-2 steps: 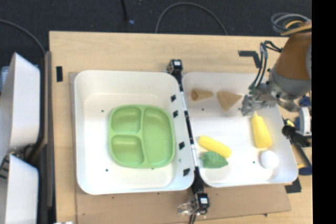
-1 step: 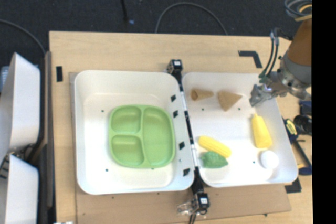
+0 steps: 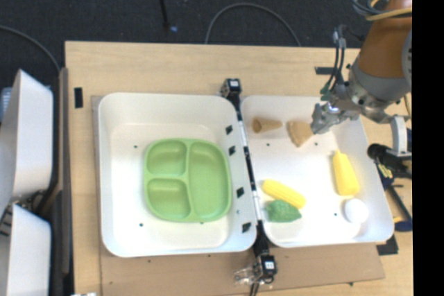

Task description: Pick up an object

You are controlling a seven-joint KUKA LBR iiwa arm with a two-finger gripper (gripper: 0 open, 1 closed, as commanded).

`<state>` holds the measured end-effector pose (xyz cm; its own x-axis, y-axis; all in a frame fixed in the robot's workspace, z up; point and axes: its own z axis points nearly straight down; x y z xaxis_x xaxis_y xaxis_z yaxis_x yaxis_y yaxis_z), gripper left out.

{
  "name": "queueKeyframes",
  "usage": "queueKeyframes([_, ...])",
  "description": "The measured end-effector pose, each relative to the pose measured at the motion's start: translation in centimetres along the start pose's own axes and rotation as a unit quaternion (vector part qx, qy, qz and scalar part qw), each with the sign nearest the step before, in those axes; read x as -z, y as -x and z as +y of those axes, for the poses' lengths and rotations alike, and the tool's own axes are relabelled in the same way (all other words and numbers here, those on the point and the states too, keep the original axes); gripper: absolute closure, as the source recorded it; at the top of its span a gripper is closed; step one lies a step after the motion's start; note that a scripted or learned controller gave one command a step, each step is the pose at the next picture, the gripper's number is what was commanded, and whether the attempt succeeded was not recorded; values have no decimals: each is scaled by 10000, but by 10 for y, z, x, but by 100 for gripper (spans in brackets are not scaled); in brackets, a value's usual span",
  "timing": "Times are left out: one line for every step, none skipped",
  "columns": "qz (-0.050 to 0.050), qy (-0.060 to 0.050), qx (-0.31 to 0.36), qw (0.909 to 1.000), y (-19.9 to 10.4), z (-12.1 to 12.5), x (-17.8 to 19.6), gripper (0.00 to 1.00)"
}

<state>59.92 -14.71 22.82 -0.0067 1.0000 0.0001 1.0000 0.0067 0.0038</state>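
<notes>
The claw [image 3: 325,116] hangs low over the far side of the right bin [image 3: 378,229], just right of a tan wedge [image 3: 299,133]; whether it is apart or together I cannot tell, and nothing shows in its grip. Candidate objects lie in that bin: a small brown piece [image 3: 266,125] left of the wedge, a yellow corn cob [image 3: 283,193] touching a green leafy piece [image 3: 283,211] near the divider, a yellow bottle-like item [image 3: 345,174], and a white ball [image 3: 355,210]. The left bin [image 3: 114,232] holds a green divided plate [image 3: 188,179]. The likely risk: descending beside the wedge rather than over it, nudging it away or closing on air. No readable writing or labels appear.
</notes>
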Motion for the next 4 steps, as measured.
queueKeyframes([4, -1, 6, 10000, -55, 11, 13, 100])
queueKeyframes([1, -16, -3, 10000, -105, 14, 3, 100])
queueKeyframes([2, -7, 3, 10000, -165, 14, 7, 100])
queueKeyframes([8, -8, 8, 10000, -224, 19, 17, 100])
